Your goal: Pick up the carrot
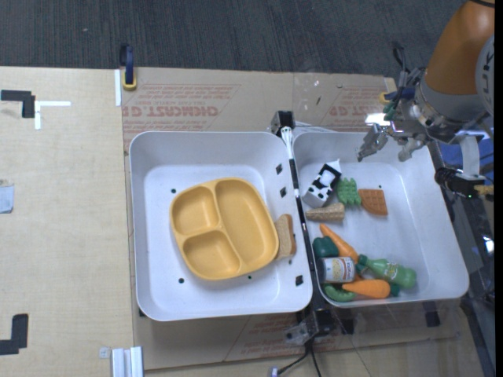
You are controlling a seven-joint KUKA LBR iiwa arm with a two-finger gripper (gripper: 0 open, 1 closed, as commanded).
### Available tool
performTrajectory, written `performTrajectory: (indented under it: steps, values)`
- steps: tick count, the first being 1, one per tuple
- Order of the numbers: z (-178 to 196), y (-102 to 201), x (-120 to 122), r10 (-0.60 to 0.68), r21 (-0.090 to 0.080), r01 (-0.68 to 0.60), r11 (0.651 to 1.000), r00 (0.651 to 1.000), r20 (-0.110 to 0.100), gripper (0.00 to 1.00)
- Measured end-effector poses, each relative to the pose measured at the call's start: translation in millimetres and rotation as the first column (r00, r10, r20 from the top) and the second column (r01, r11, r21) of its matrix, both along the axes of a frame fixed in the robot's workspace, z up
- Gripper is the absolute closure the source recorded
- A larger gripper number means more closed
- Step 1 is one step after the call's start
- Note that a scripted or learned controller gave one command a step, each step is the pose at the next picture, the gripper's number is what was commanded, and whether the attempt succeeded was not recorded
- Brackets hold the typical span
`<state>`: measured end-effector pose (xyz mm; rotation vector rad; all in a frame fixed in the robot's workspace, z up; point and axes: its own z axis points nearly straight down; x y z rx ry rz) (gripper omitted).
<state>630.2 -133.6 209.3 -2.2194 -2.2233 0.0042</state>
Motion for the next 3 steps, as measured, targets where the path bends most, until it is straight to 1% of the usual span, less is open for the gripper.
performTrajectory:
  steps: [1, 2, 3]
  values:
    - [-59, -4, -63, 0.033, 0.001, -0.033, 0.999, 0.999, 0.000, 0.00]
    - [-117, 39, -99, 0.180, 0.001, -0.180, 0.984, 0.984, 0.003, 0.00]
    - [-108, 38, -97, 0.173, -0.001, -0.173, 0.985, 0.985, 0.007, 1.00]
